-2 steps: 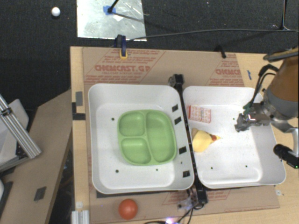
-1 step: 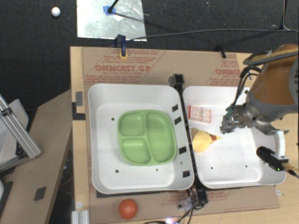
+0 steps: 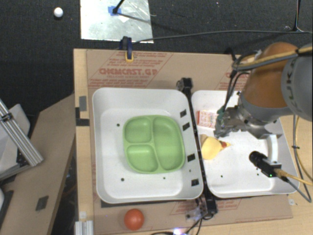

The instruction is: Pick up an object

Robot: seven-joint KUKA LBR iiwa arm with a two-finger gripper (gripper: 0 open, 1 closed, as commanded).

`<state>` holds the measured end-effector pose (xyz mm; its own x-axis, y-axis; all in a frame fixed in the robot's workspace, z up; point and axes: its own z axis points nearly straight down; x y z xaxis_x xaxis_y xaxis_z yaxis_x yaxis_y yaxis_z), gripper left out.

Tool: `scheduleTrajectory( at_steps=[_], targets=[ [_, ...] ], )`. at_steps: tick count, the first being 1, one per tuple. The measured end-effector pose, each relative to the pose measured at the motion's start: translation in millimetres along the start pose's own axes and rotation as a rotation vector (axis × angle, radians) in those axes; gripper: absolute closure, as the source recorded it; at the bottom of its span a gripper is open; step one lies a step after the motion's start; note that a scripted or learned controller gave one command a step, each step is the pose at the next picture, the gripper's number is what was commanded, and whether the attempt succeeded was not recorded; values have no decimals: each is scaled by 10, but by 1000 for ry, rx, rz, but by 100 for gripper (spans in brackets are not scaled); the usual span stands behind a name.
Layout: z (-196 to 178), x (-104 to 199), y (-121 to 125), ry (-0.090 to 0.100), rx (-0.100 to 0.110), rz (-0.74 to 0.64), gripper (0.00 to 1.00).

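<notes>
Yellow object (image 3: 211, 149) down in the right bin (image 3: 244, 182), camera view, lying on the white floor at nine o'clock, hard by the wall shared with the neighbouring bin. Small red bit (image 3: 224, 144) at its three o'clock edge, touching or nearly so. Tool (image 3: 222, 129) hanging right there, at one o'clock of the yellow object and just beside it; contact impossible to judge from up here. Open or closed? Cannot tell, just dark metal bunched together at this slant. Grey arm (image 3: 274, 94) with its orange band reaching in from three o'clock, covering the bin's upper right corner. Red-and-white packet (image 3: 206, 117) flat at ten o'clock of the tool, near it, close to the same shared wall.

Over to the left bin (image 3: 105, 146): green divided tray (image 3: 153, 143) sitting dead centre, flat on the floor. Outside the bins, orange ball (image 3: 134, 219) on the cardboard-covered worktop (image 3: 146, 67), at six o'clock of the left bin, well apart from the tool. Blue clamp (image 3: 127, 47) at twelve o'clock on the cardboard's far edge. White ball (image 3: 58, 12) way out at eleven o'clock on the dark surface.
</notes>
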<state>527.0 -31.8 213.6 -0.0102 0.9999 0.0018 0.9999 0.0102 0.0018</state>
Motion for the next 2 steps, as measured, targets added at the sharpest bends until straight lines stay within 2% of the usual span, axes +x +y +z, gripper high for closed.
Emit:
scheduleTrajectory(
  at_steps=[2],
  targets=[
    [75,1055,-166,0,1,1,100]
  ],
)
